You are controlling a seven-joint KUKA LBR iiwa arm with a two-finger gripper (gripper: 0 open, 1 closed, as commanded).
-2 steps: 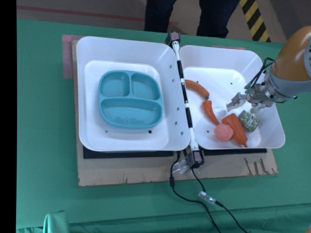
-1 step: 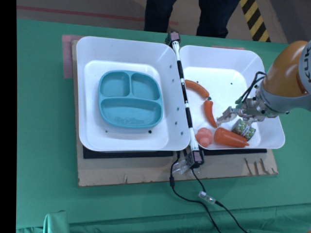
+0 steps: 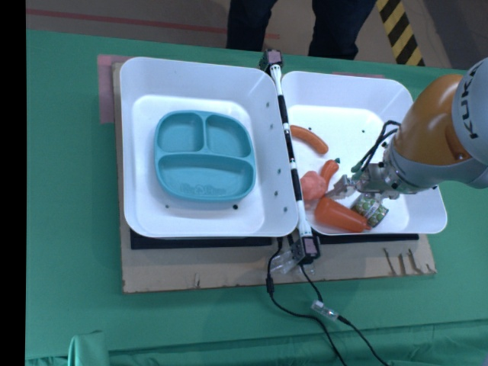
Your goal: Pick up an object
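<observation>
Below, the arm (image 3: 446, 132) reaches from the right into the right bin (image 3: 358, 97), its tool (image 3: 357, 189) low over a cluster of toy food near the bin's front edge. Whether the tool is released or clenched cannot be told at this slant, and nothing is visibly caught in it. Just under and beside the tool lie an orange carrot (image 3: 339, 215), a small green-patterned can (image 3: 372, 208) touching the carrot's thick end, a pink lump (image 3: 312, 186) and a short orange piece (image 3: 329, 169); a sausage (image 3: 309, 139) lies apart, further back. The left bin (image 3: 198, 78) holds a teal divided plate (image 3: 203, 156). The carrot is the likeliest target: it appears to be a light, rigid, smooth plastic toy, so it may slip or roll. A hold across its thick middle, square to its long axis, would likely be most secure; the neighbouring can crowds one side.
</observation>
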